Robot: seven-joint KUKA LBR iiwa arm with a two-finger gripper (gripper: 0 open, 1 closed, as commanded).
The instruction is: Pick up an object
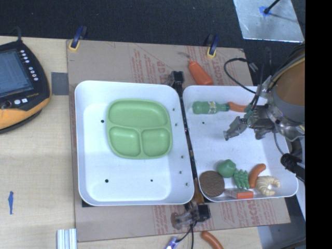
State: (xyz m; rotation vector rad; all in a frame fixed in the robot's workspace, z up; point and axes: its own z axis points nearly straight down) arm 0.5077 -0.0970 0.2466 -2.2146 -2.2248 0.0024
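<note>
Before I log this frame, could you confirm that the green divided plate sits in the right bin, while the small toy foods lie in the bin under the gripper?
Not quite: the camera view shows the green divided plate in the left bin, not the right one. The rest stands: the small toy foods lie in the right bin, under the gripper.

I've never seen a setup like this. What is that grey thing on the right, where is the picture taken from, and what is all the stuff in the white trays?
One camera looks down at a slant on a bench. The grey machine with the orange band is a robot arm reaching in from the right; its gripper hovers over the right bin, open, holding nothing. That bin holds toy food: a green bottle near the top; a brown disc, green pieces, a sausage and a croissant near the bottom. The left bin holds a green divided plate. At far left sits the robot's control pad.
</note>
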